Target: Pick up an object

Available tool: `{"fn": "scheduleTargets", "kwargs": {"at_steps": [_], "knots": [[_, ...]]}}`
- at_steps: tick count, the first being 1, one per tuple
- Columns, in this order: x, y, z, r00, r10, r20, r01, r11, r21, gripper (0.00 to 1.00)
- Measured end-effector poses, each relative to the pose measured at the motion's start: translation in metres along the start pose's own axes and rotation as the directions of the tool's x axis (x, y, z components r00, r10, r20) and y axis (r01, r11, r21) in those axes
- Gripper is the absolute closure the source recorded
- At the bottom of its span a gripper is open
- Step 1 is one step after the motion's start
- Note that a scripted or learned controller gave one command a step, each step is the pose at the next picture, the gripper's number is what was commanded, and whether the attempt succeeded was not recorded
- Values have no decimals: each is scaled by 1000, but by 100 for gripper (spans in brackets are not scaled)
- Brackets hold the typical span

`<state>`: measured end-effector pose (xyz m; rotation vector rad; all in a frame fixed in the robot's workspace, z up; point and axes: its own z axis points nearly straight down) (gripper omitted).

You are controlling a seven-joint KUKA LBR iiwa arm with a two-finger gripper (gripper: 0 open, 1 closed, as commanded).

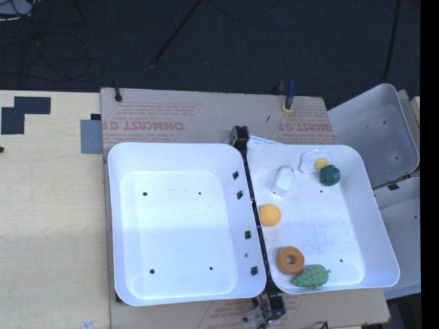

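The shallow white left bin [130, 184] lies open; small toys crowd the shallow white right bin's [370, 252] far corner and near edge.

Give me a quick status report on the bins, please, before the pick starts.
Right bin holds all the objects: orange ball, brown ring touching green grapes, dark green piece, yellow piece, white piece. Nothing lifted yet. Ball sits apart, unobstructed.

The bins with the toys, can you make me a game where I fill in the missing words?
1. All the toys lie in the ___ bin.
2. The colour of the ball by the divider is ___.
3. The donut touches a bumpy toy coloured ___.
4. The small piece beside the dark green ball is ___.

Missing words: right; orange; green; yellow
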<state>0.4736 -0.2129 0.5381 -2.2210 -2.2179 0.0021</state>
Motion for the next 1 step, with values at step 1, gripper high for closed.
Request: {"fn": "scheduleTargets", "kwargs": {"at_steps": [1], "knots": [[2, 61, 193, 1000, -3, -4, 3, 1000, 12, 0]]}}
